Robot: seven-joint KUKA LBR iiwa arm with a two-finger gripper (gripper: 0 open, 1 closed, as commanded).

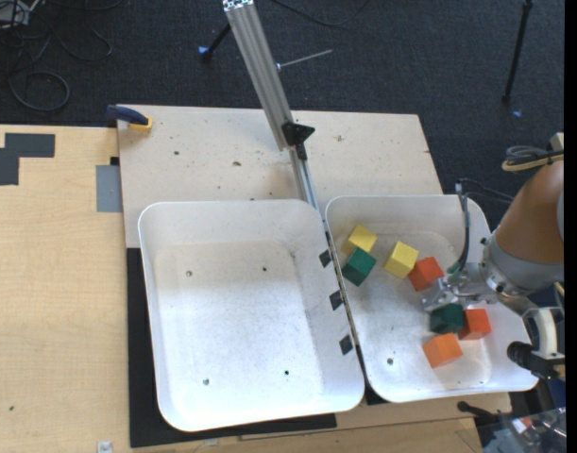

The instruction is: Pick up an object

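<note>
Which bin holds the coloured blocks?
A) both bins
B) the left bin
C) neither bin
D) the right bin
D: the yellow, green and orange blocks all lie in the right bin, where the gripper reaches.

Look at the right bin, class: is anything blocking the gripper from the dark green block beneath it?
Nothing visible lies between them: the gripper sits directly over the dark green block. The block is crowded, though. An orange-red block touches its right side, another orange-red block lies just up-left, and an orange block lies close below.
</note>
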